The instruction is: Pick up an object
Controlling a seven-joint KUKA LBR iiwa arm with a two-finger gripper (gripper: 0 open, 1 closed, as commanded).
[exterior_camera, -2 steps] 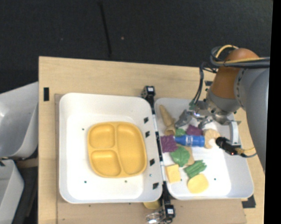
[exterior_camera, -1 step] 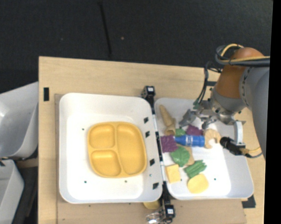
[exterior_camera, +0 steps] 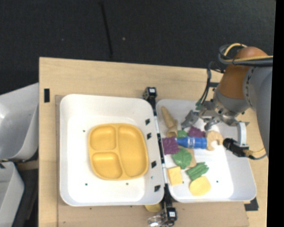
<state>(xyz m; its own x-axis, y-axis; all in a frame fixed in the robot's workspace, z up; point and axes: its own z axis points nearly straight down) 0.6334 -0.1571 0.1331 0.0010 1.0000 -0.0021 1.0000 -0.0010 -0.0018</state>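
Purple block (exterior_camera: 195, 132) sits just under our claw (exterior_camera: 201, 119), spread wide and holding nothing; we judge a straight drop works, avoiding the blue bottle (exterior_camera: 193, 142).

No readable text, labels, brands or numbers on anything in view.

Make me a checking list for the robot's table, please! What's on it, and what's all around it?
Surface: wooden bench bearing two white bins, left bin and right bin.
Job's things: toy food heaped in the right bin, including a blue bottle, yellow block, green piece.
Clutter: yellow divided plate in the left bin.
Grippers: gripper above the pile, holding nothing seen.
Cables: black cable beside the arm.
Surroundings: dark floor, white containers at left.
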